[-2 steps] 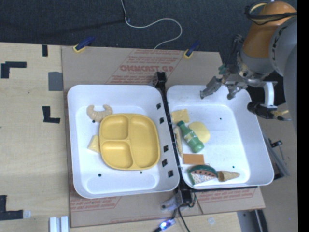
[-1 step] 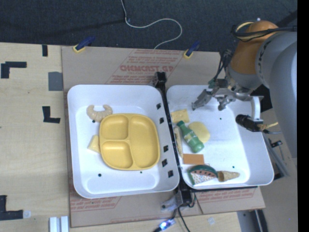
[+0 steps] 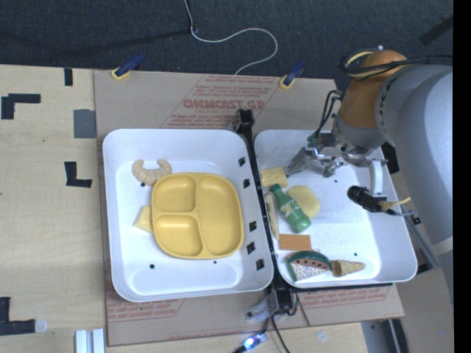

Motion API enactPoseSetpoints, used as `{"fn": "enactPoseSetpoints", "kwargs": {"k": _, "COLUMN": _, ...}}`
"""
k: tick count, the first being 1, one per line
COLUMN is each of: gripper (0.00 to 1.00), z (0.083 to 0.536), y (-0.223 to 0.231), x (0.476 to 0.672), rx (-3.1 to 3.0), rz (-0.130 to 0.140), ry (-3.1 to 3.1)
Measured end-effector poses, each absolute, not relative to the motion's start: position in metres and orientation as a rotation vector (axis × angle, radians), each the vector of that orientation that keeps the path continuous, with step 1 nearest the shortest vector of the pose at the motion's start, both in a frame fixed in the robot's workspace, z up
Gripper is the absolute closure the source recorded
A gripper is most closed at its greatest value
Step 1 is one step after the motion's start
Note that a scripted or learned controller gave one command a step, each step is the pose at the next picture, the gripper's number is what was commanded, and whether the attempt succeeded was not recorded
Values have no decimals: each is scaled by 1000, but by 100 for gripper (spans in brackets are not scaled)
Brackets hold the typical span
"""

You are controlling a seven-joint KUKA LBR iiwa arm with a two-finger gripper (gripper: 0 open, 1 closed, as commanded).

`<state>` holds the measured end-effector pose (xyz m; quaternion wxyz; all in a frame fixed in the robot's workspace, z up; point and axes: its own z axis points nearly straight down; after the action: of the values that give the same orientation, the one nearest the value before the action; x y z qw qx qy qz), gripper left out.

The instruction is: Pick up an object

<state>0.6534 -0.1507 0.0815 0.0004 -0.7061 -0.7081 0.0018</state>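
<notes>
My fingers (image 3: 313, 157) hang over the right bin (image 3: 383, 259), near its far left corner; how far apart they stand, I cannot tell. Nothing visibly held. Green bottle (image 3: 289, 207) lies along that bin's left edge, touching a yellow disc (image 3: 307, 200). Yellow divided plate (image 3: 197, 215) occupies the left bin (image 3: 121, 197).

Dark carpeted floor (image 3: 88, 13) behind, pale wooden bench (image 3: 44, 219) with black marks, cardboard sheet (image 3: 213, 101), white cable (image 3: 235, 39)
</notes>
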Motion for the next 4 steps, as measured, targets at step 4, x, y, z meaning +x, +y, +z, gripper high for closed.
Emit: {"fn": "enactPoseSetpoints", "kwargs": {"k": 4, "gripper": 100, "z": 228, "y": -145, "x": 655, "rx": -2222, "rz": -4, "ry": -2226}}
